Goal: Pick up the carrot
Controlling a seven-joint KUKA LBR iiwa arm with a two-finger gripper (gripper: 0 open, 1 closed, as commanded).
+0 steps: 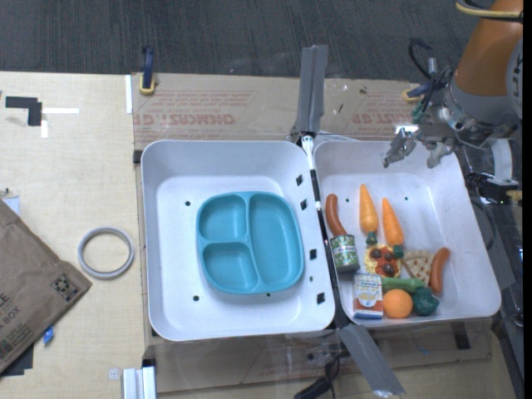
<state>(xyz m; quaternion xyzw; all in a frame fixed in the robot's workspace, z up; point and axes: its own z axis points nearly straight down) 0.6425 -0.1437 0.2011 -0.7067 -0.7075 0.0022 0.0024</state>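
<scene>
Arm (490,52): grey with an orange band, upper right of the frame, over the far rim of the right bin.
Hand (413,150): hangs above the right bin's upper edge, fingers spread apart, nothing between them.
Carrots: two lie side by side in the right bin's middle, tips toward the top of the frame; left carrot (367,209), right carrot (391,223), well below the hand.
Right bin (465,223): also holds a sausage (334,214) along its left wall, a small can (343,253) below that, a carton (367,296), an orange (398,303), a second sausage (439,270) at lower right.
Left bin (166,223): holds a teal plate (249,241) with three compartments.
Worktop (66,173): a tape ring (105,251) at left, beside a brown box (29,289).
</scene>
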